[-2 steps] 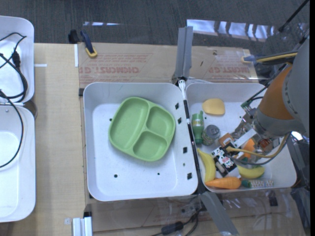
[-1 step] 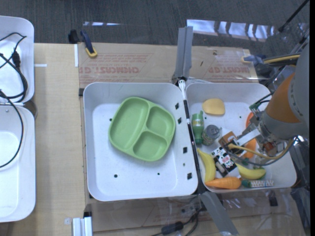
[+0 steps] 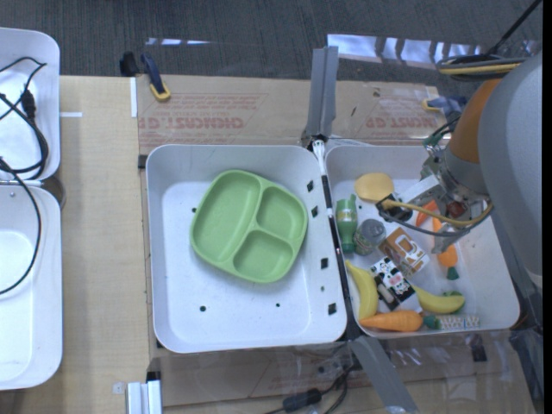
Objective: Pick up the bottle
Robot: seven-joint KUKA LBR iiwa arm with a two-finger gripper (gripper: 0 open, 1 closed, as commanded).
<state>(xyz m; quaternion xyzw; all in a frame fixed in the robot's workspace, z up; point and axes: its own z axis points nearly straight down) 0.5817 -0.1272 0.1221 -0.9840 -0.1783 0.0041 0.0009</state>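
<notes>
Carrot (image 3: 392,321) frontmost, bottle (image 3: 346,222) left of end effector (image 3: 444,203)

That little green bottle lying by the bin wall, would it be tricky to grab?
Probably somewhat. The green bottle lies on its side and looks round, so it may roll if nudged. It sits tight against the right bin's wall, leaving little finger room. It looks small, likely light plastic.

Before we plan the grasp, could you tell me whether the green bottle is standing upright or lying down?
Lying down. The green bottle shows its full length on the right bin floor, along the left wall, beside a grey can.
</notes>
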